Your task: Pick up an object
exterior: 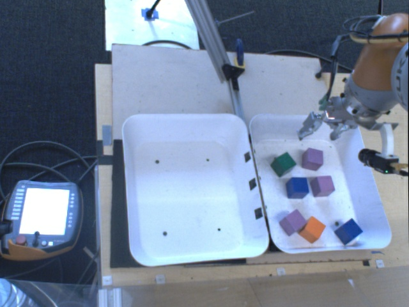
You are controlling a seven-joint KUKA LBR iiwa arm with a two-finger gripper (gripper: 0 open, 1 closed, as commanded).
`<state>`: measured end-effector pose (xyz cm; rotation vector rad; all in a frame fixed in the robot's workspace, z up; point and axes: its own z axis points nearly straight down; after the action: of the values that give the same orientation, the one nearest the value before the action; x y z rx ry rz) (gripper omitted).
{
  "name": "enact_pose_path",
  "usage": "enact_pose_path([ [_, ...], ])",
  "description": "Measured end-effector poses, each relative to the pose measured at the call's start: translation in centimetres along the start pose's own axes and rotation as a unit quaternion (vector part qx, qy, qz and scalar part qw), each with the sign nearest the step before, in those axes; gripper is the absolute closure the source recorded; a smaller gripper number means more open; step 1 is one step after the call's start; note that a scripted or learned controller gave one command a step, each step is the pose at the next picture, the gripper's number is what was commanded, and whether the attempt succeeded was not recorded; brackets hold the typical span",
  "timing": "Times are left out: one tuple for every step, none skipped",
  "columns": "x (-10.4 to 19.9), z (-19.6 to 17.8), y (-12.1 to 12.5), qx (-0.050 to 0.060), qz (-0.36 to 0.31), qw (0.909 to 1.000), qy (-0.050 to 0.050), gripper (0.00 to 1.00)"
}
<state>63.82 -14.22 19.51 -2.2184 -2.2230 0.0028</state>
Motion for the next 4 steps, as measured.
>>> enact_pose_path([
  [0.5,4.3,-0.1,0.0,0.0,1.0,0.0,0.0],
  [0.5,2.8,0.1,-0.004,-0.001,1.0,0.0,1.0],
  [0.6,-3.4,0.9,-0.005,-0.002,1.0,-0.001,1.0],
  [0.6,-9.0,1.1,-0.005,-0.002,1.0,-0.001,1.0],
])
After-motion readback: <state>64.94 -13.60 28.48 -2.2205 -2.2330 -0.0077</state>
